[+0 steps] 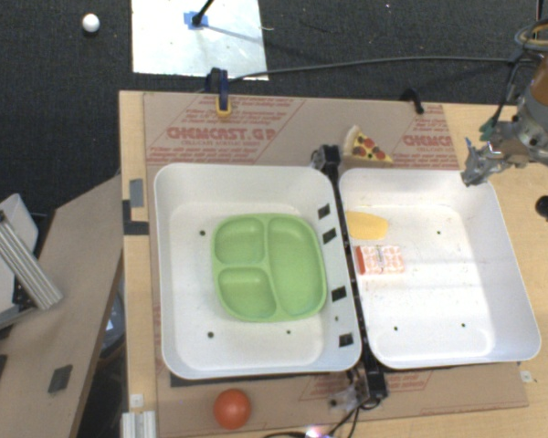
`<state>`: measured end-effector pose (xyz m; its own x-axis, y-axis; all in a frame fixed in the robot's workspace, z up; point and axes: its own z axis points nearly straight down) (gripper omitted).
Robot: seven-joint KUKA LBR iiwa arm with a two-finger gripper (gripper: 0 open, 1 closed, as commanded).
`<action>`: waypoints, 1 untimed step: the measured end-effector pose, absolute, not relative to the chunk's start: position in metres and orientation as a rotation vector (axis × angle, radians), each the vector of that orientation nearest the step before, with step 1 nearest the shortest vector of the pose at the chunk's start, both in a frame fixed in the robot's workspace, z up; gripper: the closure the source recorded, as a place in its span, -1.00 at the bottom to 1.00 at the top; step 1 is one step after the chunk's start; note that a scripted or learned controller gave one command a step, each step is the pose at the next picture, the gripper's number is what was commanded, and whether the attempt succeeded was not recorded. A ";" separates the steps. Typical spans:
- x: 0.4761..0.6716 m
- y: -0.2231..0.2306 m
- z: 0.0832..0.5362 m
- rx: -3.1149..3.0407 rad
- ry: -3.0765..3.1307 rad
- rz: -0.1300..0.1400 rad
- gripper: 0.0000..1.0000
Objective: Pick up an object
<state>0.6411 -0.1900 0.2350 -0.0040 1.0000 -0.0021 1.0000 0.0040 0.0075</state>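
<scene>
Orange ball [232, 408] lay on bench, front of bins. Yellow piece [366, 225] and red-white packet [380, 260] sat in right bin [493, 336], untouched. My gripper [476, 167] hovered over bin's far right corner, seemingly empty; finger state: cannot tell. Pick not begun.

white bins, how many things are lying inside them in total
3. A green divided plate lies in the left bin. A yellow wedge and a red-and-white packet lie in the right bin, near its left wall. None looks hidden.
</scene>
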 end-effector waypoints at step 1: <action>0.630 -0.145 0.241 2.212 2.230 0.003 1.00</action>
